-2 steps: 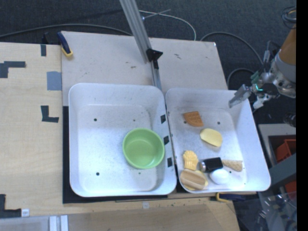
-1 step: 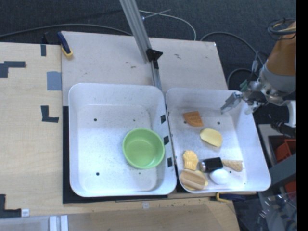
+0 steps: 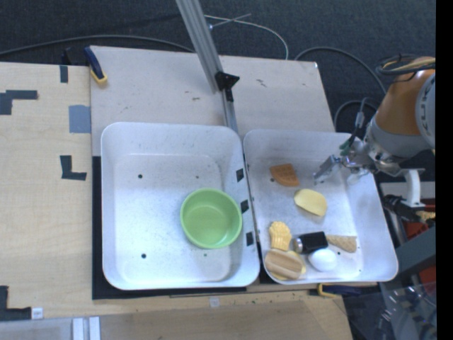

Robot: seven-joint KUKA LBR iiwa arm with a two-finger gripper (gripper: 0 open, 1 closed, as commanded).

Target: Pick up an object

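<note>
My gripper [image 3: 328, 168] hangs over the upper right part of the right bin [image 3: 368, 211], reaching in from the right; nothing shows between its fingers. Just left of it lies an orange-brown toast-like piece [image 3: 284, 175]. Below it sits a pale yellow chip-shaped piece [image 3: 311, 202]. Along the bin's front lie a yellow corn-like piece [image 3: 280, 235], a black cylinder [image 3: 311, 243], a white egg [image 3: 323, 260], a tan bread roll [image 3: 284, 264] and a small tan wedge [image 3: 344, 244].
The left bin [image 3: 127, 190] holds a green bowl [image 3: 210, 218] near its right front. A slanted metal pole [image 3: 205, 41] crosses above the bins' back edge. A blue and yellow clamp [image 3: 95, 65] lies on the bench at back left. Cables run behind the bench.
</note>
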